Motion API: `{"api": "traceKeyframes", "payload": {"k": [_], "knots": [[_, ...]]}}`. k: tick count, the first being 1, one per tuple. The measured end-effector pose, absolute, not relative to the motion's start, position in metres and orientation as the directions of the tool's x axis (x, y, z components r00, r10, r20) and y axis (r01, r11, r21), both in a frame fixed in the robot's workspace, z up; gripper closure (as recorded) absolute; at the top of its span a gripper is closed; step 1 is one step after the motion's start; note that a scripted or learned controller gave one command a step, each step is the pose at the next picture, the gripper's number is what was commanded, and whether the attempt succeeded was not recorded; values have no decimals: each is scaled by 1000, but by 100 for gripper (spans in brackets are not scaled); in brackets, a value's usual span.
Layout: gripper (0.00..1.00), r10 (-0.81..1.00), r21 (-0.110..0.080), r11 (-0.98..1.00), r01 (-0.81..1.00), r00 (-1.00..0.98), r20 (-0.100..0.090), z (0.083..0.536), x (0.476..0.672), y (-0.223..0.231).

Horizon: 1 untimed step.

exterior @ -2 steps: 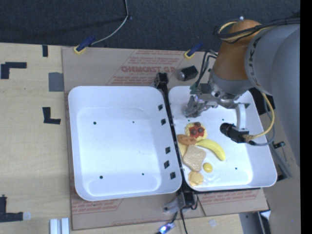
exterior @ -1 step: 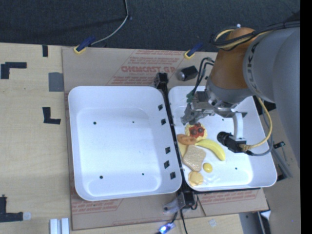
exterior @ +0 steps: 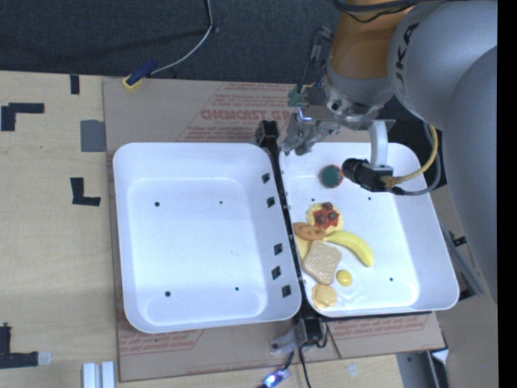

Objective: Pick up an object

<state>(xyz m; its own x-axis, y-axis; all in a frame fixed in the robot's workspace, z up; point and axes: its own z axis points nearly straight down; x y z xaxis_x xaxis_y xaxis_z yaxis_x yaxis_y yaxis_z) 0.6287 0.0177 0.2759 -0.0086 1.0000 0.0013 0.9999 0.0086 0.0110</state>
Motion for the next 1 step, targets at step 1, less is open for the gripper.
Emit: {"api": "traceKeyframes", "payload": {"k": [1], "knots": [[100, 1000, 9, 7, 1000, -7, 2, 361, 629, 56]]}}
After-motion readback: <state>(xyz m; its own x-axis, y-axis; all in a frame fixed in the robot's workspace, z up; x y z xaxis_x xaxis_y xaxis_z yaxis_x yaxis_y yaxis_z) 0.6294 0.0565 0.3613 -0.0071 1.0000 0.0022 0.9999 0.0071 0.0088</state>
